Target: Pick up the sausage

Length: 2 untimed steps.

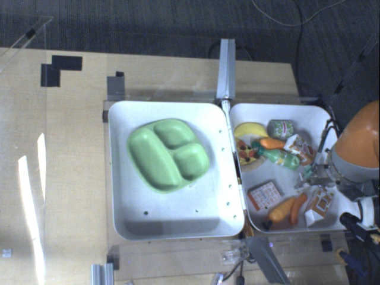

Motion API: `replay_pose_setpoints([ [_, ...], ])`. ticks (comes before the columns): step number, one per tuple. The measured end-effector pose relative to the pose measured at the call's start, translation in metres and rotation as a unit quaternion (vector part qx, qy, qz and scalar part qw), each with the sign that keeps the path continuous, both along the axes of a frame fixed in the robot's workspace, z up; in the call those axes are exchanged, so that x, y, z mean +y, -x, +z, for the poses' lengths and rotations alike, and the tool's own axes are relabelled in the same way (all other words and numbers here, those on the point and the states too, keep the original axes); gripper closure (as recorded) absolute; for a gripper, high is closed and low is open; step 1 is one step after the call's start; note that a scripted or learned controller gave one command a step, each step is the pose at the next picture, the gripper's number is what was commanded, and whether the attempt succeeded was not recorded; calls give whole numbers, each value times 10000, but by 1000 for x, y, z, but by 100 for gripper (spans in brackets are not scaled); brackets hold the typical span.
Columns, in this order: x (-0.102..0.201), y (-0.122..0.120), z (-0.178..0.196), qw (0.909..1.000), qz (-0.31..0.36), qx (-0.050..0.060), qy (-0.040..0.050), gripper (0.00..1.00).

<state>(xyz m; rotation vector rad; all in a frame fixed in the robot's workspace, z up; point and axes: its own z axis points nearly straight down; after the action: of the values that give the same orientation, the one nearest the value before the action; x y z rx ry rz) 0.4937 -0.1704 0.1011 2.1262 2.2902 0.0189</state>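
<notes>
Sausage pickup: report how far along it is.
Nothing looks done yet. The reddish-orange toy sausage lies in the white right-hand bin, beside an orange carrot-shaped toy. In hand: the grey two-finger gripper hangs over that bin, up and right of the sausage, not touching it. Left: descend, grasp, lift.

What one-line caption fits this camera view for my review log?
Gripper hovers over the cluttered right bin near the sausage; the left bin holds a green divided tray.
</notes>
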Motion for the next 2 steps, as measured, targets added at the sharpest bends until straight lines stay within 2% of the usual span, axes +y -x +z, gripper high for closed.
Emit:
replay_pose_setpoints([
  [1,-35,-16,35,9986,520,78,0,100],
  [2,-35,-16,35,9986,519,78,-1,0],
])
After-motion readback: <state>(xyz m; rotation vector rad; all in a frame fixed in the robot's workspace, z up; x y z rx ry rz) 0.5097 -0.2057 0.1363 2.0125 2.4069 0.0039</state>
